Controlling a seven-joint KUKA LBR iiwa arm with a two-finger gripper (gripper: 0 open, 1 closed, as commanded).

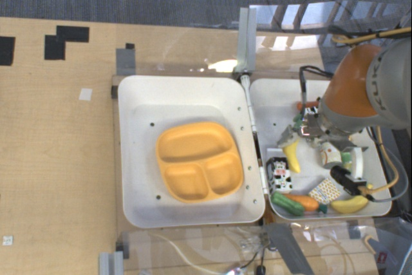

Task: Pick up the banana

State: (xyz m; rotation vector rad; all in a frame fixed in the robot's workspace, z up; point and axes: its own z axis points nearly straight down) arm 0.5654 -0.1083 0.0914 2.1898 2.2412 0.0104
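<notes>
Two yellow banana-like things lie in the right bin (pixel 270 96). A short yellow piece (pixel 291 156) lies near the bin's middle, and a curved banana (pixel 349 205) with a dark tip rests against the front right wall. My gripper (pixel 301 131) hangs low over the middle of this bin, directly above the short yellow piece and close to its upper end. Whether it touches that piece is unclear. The curved banana lies well apart from the gripper, toward the front right.
The left bin (pixel 138 100) holds a yellow divided plate (pixel 199 161). In the right bin lie a green and orange vegetable (pixel 295 203), a small black and white box (pixel 278 172), a checkered packet (pixel 325 190) and a pale cup (pixel 331 155). The arm's orange band (pixel 351 84) covers the bin's back right.
</notes>
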